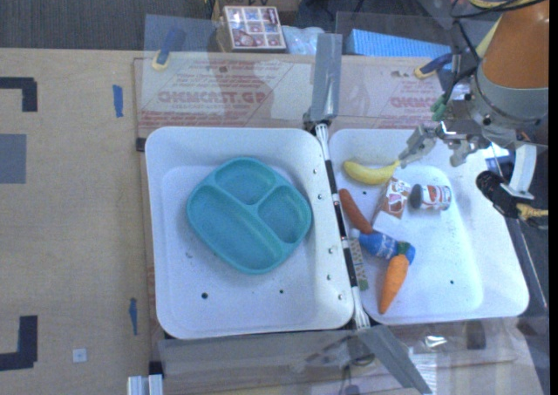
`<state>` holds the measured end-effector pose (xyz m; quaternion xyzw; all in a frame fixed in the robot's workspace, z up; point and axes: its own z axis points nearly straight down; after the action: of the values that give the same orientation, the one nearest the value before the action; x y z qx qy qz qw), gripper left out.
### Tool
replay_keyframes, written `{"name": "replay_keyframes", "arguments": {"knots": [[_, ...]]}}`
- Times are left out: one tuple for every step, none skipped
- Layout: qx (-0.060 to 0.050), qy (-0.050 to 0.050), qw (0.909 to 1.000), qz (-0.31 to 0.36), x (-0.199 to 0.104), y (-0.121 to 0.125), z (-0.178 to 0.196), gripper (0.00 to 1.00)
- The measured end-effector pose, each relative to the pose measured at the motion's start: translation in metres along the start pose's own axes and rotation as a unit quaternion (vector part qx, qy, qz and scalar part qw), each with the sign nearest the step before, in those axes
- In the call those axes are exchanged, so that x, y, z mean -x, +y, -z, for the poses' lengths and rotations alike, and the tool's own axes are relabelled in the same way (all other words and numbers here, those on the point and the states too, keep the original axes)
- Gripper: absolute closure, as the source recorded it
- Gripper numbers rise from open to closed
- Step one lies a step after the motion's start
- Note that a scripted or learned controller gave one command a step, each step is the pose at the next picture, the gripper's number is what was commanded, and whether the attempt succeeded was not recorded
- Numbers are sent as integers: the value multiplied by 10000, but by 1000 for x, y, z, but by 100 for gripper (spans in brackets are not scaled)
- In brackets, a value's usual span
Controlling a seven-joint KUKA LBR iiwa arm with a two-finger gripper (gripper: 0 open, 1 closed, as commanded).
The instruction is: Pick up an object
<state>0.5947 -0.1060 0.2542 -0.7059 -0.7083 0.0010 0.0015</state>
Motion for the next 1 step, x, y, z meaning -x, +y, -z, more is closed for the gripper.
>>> {"name": "replay_keyframes", "arguments": {"knots": [[6, -2, 9996, 293, 20, -1, -96, 0]]}}
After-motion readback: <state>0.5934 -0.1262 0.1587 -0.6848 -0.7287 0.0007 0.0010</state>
